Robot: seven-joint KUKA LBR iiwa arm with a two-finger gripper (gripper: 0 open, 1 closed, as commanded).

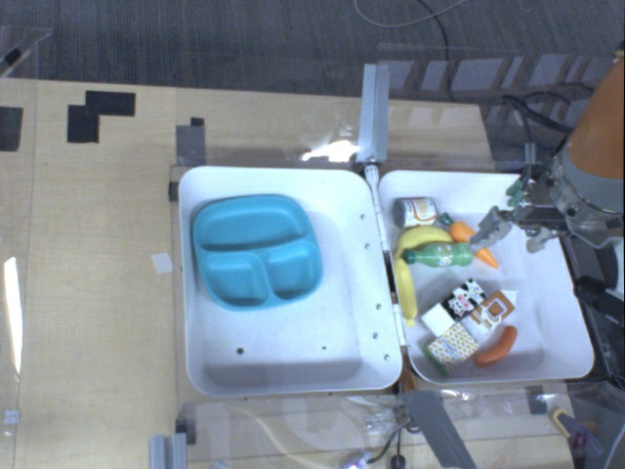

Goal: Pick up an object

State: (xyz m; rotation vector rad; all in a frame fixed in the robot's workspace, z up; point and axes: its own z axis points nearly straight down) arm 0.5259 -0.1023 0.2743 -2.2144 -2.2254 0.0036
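In the right bin point(576, 360), a sausage point(495, 345) and small cartons point(467, 313) are seen by the near edge; farther back lie a banana point(408, 262), a green bottle point(439, 254), a carrot point(472, 243) and a can point(416, 209). The hand point(516, 231) is held spread above the carrot, pinching nothing. A blue tray point(256, 248) is seen in the left bin point(293, 360).

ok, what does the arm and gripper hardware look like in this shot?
The arm is grey with a broad orange band above the wrist. Black cables loop beside it. The gripper is a compact grey metal assembly with dark fittings and two slim pale grey fingers. I can see no markings.
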